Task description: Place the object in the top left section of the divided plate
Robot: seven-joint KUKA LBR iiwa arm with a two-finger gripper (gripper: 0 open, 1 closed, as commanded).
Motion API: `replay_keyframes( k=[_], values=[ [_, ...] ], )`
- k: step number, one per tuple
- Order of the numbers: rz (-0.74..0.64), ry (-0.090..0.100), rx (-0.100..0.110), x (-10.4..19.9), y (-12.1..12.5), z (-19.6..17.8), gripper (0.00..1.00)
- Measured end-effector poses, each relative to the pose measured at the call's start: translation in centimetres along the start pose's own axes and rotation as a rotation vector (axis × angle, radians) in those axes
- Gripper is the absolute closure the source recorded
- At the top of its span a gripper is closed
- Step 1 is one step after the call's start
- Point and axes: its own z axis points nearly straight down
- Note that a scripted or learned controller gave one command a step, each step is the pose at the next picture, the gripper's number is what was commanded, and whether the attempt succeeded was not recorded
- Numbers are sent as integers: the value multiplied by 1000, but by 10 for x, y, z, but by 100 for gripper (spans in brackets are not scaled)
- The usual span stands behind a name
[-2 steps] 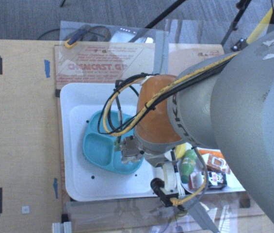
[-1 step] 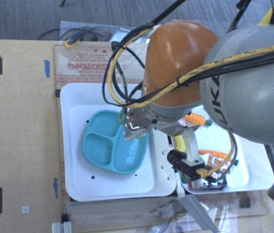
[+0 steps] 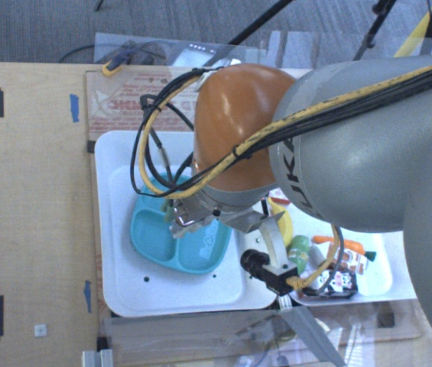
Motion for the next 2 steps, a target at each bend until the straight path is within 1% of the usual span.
replay_keyframes(
  k=[1,2],
  values=[
    [75,0,0,-62,-23,35,100],
    [-37,1,0,-69,-26,67,100]
  ],
)
